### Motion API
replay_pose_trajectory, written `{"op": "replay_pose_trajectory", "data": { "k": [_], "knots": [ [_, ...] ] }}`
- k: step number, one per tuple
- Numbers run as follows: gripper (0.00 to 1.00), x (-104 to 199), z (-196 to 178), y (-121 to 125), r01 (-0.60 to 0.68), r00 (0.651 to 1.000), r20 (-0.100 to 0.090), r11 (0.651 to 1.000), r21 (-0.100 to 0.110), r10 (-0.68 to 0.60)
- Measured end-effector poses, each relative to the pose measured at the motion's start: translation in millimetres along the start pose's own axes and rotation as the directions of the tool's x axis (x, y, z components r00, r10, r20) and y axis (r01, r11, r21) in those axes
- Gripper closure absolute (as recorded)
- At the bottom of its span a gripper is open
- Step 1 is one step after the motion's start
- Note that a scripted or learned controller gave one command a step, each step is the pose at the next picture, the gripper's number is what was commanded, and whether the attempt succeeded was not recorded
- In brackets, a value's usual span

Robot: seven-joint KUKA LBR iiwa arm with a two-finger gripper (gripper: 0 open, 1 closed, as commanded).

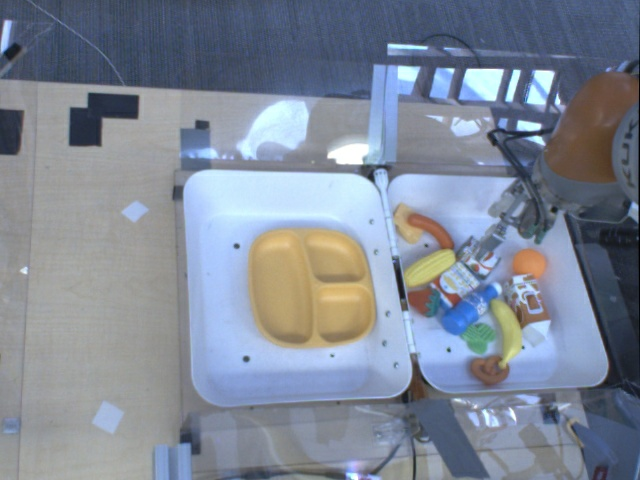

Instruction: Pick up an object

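The right bin (580,368) holds a pile of toy food. In it I see a red sausage in a bun (422,226), a yellow corn cob (429,267), a red-and-white packet (458,282), a blue bottle (466,314), a green piece (479,338), a banana (508,330), an orange (530,263), a small carton (529,303) and a brown ring (489,370). My gripper (480,256) reaches in from the right and is low over the pile. Its tip is right at the top of the red-and-white packet, beside the corn cob. Whether it touches the packet is unclear.
The left bin (210,368) holds a yellow divided plate (310,286). A ridge (393,268) separates the two bins. A metal frame (470,80) stands behind the right bin. The arm's orange band (590,128) hangs over the right bin's far right corner.
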State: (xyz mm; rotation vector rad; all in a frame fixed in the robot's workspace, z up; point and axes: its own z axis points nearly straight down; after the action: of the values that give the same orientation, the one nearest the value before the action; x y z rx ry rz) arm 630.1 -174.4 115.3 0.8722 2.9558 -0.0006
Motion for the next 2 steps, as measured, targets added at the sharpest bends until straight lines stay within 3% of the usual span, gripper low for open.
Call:
{"op": "replay_pose_trajectory", "data": {
  "k": [1, 2],
  "knots": [
    [0.00, -14, -9, -29, -0.269, 0.962, -0.033, 0.963, 0.020, 0.270],
    [0.00, 58, 23, -18, -0.493, 0.869, -0.035, 0.869, 0.034, 0.494]
  ]
}}
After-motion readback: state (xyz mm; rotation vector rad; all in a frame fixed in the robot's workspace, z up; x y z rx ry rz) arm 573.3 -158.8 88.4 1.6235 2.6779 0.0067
